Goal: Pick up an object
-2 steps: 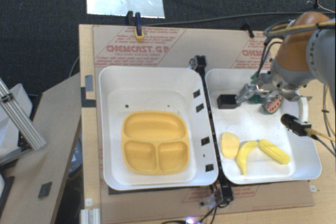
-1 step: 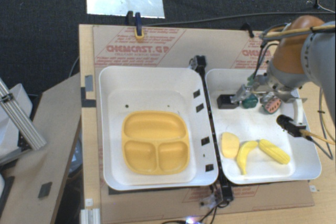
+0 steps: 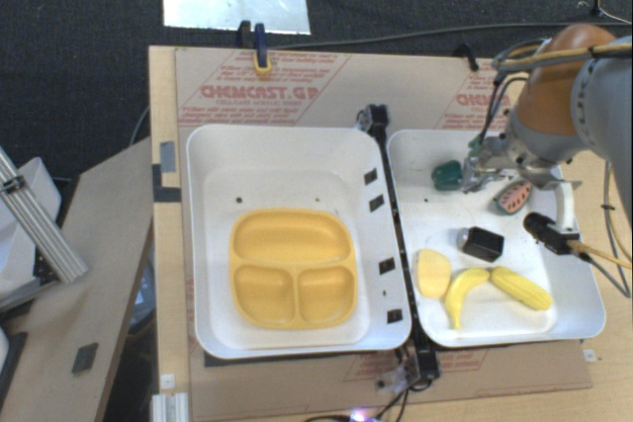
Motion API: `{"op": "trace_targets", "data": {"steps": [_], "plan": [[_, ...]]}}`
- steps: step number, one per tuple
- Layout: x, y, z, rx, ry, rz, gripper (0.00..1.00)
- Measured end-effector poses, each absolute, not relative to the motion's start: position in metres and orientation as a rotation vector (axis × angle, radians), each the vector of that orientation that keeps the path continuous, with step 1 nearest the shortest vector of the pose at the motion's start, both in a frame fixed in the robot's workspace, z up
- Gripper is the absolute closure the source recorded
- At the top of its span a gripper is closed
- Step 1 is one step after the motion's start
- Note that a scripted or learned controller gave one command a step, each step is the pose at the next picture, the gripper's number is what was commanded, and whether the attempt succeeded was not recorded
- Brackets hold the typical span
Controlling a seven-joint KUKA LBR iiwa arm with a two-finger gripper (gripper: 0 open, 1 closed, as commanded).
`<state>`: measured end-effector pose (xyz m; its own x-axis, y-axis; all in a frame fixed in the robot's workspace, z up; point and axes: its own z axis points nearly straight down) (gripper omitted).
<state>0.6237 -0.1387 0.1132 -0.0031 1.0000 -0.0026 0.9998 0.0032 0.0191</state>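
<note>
Bench, dark floor beyond | we see the gripper (image 3: 476, 175) low in the right bin (image 3: 593, 306), by a green object (image 3: 447, 176); grip unclear | banana (image 3: 463, 292) nearer front | yellow tray (image 3: 293, 268) in left bin (image 3: 213, 212)

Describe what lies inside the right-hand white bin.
In the right bin: a banana, corn cob, pale yellow slice, black block, green object and watermelon slice. The arm covers part of the far corner.

Bench (image 3: 198, 89) with two white bins (image 3: 213, 212)
</note>
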Motion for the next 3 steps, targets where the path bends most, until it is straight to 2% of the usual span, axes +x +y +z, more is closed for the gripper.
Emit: {"op": "trace_targets", "data": {"steps": [1, 2, 3], "plan": [[0.626, -0.139, 0.175, 2.214, 2.225, 0.003, 1.00], [0.627, -0.139, 0.226, 2.214, 2.226, 0.002, 1.00], [0.627, -0.139, 0.253, 2.213, 2.226, 0.003, 1.00]]}}
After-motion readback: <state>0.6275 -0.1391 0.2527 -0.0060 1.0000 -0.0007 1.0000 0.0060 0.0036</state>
